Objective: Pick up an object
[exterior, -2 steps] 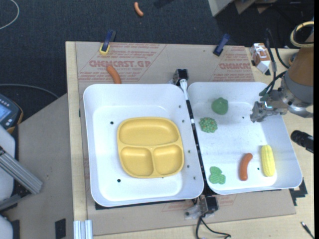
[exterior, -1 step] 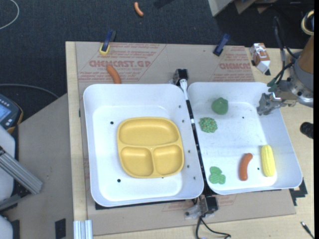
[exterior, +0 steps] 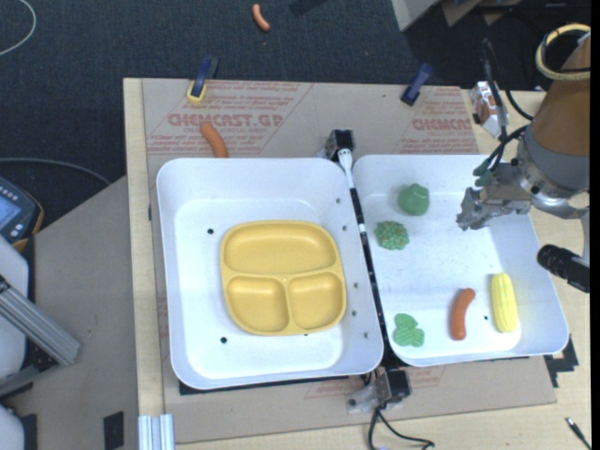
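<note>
Gripper [exterior: 476, 210] of mine hangs over the right white bin [exterior: 441, 345], upper right of frame; whether it grips anything, I cannot tell. Just left sit a smooth green round piece [exterior: 412, 198] and a bumpy green floret [exterior: 392, 235]; lower right lies ridged yellow corn [exterior: 503, 301].

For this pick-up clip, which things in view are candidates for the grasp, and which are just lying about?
Job, in the right bin near the tool:
green ball
broccoli
leafy green
sausage
corn

Lying about:
yellow tray in the left bin
orange sausage on the board
small sausage on the floor
two clamps
</note>
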Controlling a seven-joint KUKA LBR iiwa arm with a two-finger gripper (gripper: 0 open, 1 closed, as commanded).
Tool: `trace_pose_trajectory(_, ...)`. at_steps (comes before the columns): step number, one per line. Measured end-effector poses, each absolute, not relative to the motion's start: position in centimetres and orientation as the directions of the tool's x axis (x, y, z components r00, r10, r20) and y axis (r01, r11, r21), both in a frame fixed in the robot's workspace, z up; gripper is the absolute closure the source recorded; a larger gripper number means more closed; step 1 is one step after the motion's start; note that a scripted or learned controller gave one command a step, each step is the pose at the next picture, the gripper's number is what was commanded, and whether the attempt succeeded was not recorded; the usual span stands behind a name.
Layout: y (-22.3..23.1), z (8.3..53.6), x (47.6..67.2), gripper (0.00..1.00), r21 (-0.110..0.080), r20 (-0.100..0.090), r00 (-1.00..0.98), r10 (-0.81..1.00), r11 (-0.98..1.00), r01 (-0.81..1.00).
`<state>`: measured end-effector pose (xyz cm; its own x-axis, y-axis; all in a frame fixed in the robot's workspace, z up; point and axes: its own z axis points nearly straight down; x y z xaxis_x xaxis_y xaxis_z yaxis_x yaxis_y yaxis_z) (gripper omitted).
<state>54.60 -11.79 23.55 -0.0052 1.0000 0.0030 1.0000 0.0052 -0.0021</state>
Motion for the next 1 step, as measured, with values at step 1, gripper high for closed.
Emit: trace_pose_trajectory(1, -6.14, 22.26, 52.57, 1.0, -0.004, 0.004, -0.005, 1.0, 0.005, 1.0)
